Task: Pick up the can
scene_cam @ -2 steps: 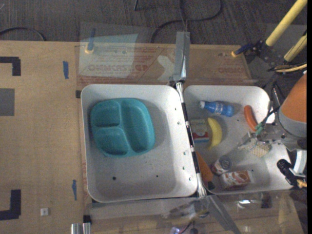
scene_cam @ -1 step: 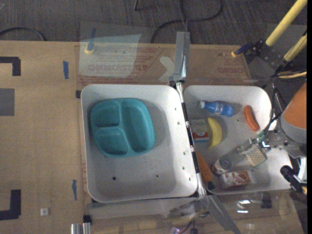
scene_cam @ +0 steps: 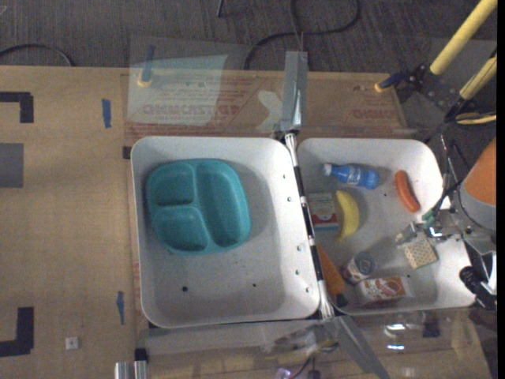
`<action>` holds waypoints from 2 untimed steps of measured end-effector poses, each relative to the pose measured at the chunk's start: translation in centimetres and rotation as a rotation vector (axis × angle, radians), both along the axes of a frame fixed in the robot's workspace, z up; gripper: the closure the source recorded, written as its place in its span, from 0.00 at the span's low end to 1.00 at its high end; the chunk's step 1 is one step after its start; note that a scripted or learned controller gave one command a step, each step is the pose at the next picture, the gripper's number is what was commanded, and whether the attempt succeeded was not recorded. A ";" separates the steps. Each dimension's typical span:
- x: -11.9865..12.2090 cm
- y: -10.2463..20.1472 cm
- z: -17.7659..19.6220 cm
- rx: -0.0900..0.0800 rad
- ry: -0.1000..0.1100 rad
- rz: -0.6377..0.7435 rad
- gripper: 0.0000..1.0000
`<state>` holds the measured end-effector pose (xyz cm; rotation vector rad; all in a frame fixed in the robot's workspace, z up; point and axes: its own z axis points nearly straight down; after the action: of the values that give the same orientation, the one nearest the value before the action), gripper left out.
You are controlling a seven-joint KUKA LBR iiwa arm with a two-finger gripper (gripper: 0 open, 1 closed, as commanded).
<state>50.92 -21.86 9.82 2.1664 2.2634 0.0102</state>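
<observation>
Camera view: hovering just right of small silver-topped can [scene_cam: 360, 268] lying near right white bin's [scene_cam: 426, 152] front wall, gripper [scene_cam: 418, 239], grip state unclear, risking snagging crowding carton [scene_cam: 383, 288].

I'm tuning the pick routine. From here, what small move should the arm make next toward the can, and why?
Probably shift the gripper toward the bin's near edge and slightly left, until it is above the can. The gripper hangs near the waffle piece, and the can lies apart, beside the carton.

Pretty dim and soft overall, a bit grainy (nothing really crisp). The white bins [scene_cam: 213, 152] catch the most light, with soft shadows along their inner walls.
</observation>
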 end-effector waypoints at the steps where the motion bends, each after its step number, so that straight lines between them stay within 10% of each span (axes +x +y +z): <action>1: -2.9 3.3 6.2 0.001 0.009 -0.101 1.00; 2: -2.9 11.2 9.0 0.001 0.011 0.107 1.00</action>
<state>47.99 -10.63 18.87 2.0482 2.3834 -0.0002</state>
